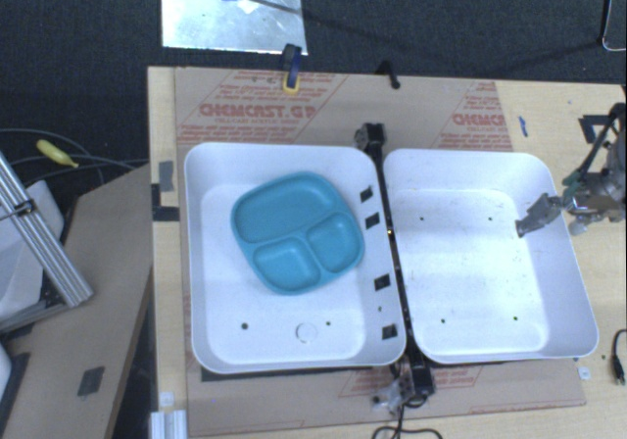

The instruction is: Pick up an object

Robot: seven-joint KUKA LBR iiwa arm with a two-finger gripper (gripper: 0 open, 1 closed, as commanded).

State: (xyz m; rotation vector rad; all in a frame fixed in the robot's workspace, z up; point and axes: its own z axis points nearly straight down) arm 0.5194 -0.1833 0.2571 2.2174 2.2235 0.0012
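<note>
Blue divided plate (297,230) lies flat in the left bin (211,329), the 1 object on offer. Gripper (537,215) sits over the right bin's (568,329) right edge, well apart from it. Whether it is apart or together, you cannot tell. Risk: the plate's low, wide rim gives 2 fingers little purchase; expect a slip.

2 white bins (284,158), 1 blue divided plate (296,231) with 3 compartments, 1 gripper (544,212).
</note>
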